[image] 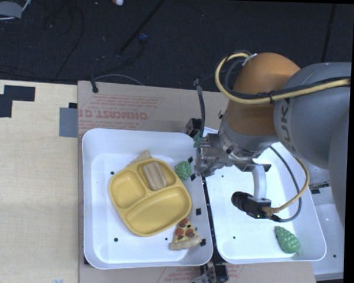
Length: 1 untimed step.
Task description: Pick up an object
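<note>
A yellow divided plate (147,210) lies in the left bin (97,234), with a tan bread-like piece (155,176) in its upper compartment. A small green leafy toy (183,169) sits by the plate's right rim, and a pizza slice (185,236) lies below the plate. A second green toy (287,239) rests in the right bin (242,252) near its lower right corner. My gripper (200,162) hangs low over the divider between the bins, just right of the small green toy. The wrist body hides its fingertips.
The arm's orange band and grey links (266,107) cover the upper part of the right bin. A black cable connector (248,204) hangs over the right bin's middle. Brown cardboard (131,109) lies under both bins.
</note>
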{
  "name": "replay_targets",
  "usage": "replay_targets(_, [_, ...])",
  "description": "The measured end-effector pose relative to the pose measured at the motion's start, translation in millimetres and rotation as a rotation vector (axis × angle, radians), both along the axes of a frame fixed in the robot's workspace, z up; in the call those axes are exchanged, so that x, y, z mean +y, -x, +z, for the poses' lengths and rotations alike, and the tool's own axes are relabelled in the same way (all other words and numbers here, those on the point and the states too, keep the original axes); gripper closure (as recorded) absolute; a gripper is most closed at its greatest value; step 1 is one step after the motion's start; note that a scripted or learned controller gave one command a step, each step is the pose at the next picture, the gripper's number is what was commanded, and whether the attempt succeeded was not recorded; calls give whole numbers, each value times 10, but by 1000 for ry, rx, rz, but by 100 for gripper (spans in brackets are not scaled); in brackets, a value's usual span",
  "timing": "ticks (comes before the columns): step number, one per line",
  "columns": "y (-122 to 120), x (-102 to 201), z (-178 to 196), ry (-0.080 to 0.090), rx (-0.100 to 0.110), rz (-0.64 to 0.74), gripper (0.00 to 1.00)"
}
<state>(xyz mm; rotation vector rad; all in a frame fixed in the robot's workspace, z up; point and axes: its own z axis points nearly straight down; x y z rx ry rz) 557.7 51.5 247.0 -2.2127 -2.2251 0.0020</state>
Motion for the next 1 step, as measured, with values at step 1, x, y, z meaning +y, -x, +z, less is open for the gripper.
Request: replay_targets(1, [152,467,1,0,2,0,100])
